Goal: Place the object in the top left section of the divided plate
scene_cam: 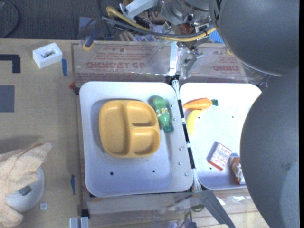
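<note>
"At 12 o'clock over the seam between the two bins hangs the gripper [186,63]," says the first observer. "Whether it is open or closed cannot be told; cables and glare crowd it. Nothing shows in its hold."

"So where is the object?" asks the second.

"The task does not name it. The likeliest is the green bottle [162,113], lying in the left bin [95,175] against the rim of the yellow divided plate [128,127], at the plate's 3 o'clock. In the right bin [223,127] lie a carrot [198,103], a banana [191,120], a small red and white box [219,156] and a brown item [235,169] half hidden by the arm [270,141]."

"What could spoil it from here?"

"First, choosing the wrong thing, since several candidates lie within reach. Second, the bottle is round, looks smooth and touches the plate: closing across it could pinch the rim too, or roll the bottle towards the bin wall at 3 o'clock. A nudge could also slide the plate."

"And at the drop?"

"The plate has one large section towards 9 o'clock and two smaller ones towards 3 o'clock, so 'top left' is open to misreading. The ridges are low, so a bottle released high or lengthwise might roll over a ridge into the neighbouring section, or out onto the bin floor."
</note>
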Motion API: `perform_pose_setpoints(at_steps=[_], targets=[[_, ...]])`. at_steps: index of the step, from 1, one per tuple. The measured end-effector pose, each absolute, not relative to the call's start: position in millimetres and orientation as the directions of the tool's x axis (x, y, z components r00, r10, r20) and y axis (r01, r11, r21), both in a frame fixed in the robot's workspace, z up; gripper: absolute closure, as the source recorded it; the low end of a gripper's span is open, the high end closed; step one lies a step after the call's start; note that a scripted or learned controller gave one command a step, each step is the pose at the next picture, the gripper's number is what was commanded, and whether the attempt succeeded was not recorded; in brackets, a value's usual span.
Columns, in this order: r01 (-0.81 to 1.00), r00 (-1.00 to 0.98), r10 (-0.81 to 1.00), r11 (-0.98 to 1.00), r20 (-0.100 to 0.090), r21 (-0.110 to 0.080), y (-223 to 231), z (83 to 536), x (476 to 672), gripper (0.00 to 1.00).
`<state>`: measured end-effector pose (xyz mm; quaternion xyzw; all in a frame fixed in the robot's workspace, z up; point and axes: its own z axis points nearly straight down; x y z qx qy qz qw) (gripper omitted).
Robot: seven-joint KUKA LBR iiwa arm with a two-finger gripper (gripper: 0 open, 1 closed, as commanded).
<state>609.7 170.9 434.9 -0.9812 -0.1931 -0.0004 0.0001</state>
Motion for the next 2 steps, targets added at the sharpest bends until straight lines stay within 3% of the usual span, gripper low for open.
perform_pose_setpoints(at_steps=[2], targets=[[0.379,0.925,0.379,-0.925,0.001,0.0,170.9,434.9,609.7,0.0]])
